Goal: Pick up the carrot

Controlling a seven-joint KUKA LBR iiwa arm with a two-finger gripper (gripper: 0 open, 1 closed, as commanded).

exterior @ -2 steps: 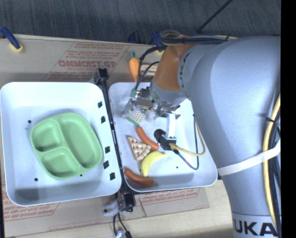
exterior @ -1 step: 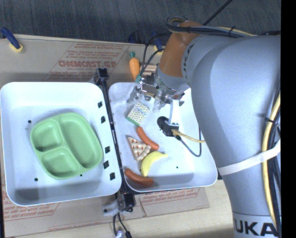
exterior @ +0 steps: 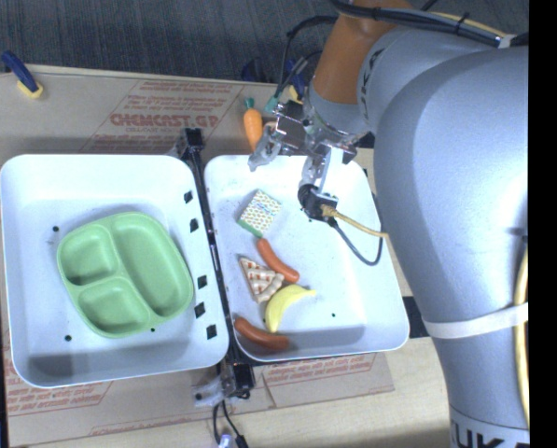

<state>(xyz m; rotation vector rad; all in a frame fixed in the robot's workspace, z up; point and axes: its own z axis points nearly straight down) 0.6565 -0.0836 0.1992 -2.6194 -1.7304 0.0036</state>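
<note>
Cardboard-covered bench (exterior: 157, 110), two white bins. Left bin (exterior: 26, 278): green divided plate (exterior: 124, 273). Right bin (exterior: 353, 287): sandwich wedge (exterior: 260, 212), two sausages, pizza slice (exterior: 258, 277), banana (exterior: 285, 303). Carrot (exterior: 251, 126) at upper centre, above the right bin's far rim, just left of gripper (exterior: 280, 140); jaw state cannot be told.

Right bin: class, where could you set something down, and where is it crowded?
In the right bin, bare floor lies right of the banana and sausages. The lower left is crowded: cracker, pizza slice, banana. The gripper hangs over the upper edge.
</note>
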